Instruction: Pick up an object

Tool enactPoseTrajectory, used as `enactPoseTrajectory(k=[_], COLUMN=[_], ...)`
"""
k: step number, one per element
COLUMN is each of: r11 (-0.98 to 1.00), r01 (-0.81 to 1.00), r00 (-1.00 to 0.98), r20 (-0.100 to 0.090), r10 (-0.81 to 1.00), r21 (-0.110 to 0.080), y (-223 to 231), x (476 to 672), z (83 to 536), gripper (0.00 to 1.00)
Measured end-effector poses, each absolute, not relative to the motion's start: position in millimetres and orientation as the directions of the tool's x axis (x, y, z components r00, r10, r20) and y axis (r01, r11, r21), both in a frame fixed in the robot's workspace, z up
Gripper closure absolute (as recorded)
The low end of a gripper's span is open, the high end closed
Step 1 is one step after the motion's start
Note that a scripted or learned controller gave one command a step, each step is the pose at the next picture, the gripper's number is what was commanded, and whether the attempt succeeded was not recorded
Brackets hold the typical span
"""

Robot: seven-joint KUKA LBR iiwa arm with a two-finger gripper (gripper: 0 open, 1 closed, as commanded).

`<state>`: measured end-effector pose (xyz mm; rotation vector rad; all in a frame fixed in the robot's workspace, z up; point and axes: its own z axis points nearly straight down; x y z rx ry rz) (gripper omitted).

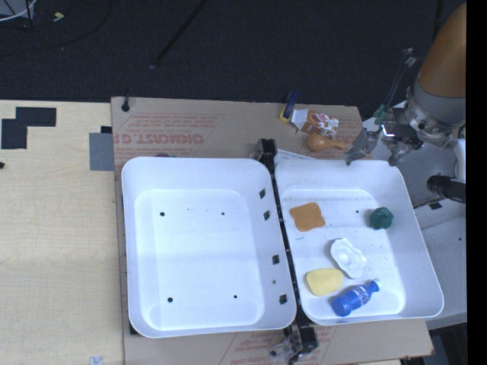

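The right bin (417, 238) holds several small objects: a flat orange-brown piece (307, 216), a dark green lump (381, 218), a white crumpled item (348, 256), a yellow block (324, 281) and a blue bottle (354, 297) lying on its side. My gripper (377, 153) hangs above the right bin's far rim, up and to the right of the orange-brown piece. Its two fingers are spread apart, open, with nothing between them.
The left bin (144, 204) lies beside the right one, with a black clip strip (275, 234) along the shared edge. On the cardboard behind the bins lie an orange and white toy (321, 128) and a blue and yellow item (289, 106).
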<state>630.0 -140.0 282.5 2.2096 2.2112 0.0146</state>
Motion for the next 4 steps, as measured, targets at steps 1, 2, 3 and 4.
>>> enactPoseTrajectory(k=[1, 2, 3, 4], r11=[0.005, 0.002, 0.001, -0.002], r01=[1.000, 1.000, 1.000, 1.000], r00=[-0.005, -0.002, -0.001, 0.002], r20=[-0.001, -0.002, -0.003, 0.004], r10=[1.000, 1.000, 1.000, 1.000], r21=[-0.001, 0.014, 0.014, -0.020], y=[-138.4, -128.3, -130.8, -106.9], x=[627.2, 622.8, 582.1, 576.5], z=[281.0, 413.5, 548.1, 372.2], gripper=[1.00, 1.00, 1.00, 1.00])
